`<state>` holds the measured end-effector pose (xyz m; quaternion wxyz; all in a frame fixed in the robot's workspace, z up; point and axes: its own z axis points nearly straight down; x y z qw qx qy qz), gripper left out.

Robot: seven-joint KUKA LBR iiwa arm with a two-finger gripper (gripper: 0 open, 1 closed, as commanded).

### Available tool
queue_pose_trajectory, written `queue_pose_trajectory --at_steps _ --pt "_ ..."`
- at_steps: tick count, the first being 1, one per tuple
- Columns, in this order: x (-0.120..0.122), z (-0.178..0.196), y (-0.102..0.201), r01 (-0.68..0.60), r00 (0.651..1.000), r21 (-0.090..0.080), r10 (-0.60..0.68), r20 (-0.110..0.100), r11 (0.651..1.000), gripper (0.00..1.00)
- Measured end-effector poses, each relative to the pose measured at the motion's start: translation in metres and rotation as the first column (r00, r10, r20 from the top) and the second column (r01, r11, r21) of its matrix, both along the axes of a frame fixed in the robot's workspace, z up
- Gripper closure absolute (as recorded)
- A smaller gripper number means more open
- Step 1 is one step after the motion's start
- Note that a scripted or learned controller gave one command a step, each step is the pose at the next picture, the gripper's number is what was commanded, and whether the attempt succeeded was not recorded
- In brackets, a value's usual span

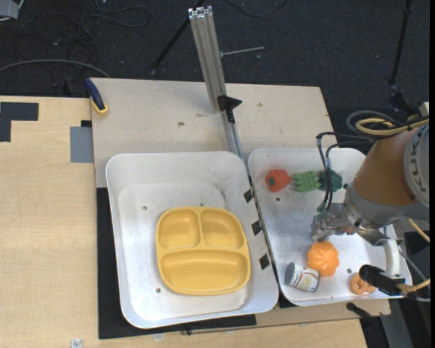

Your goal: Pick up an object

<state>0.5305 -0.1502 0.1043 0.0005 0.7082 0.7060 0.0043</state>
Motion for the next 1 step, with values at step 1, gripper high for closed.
queue_pose_trajectory --at_steps 1 --pt "0.0045 0.0445 -0.0065 -0.004 1.0 -0.006 0.004 -0.005 1.0 1.0"
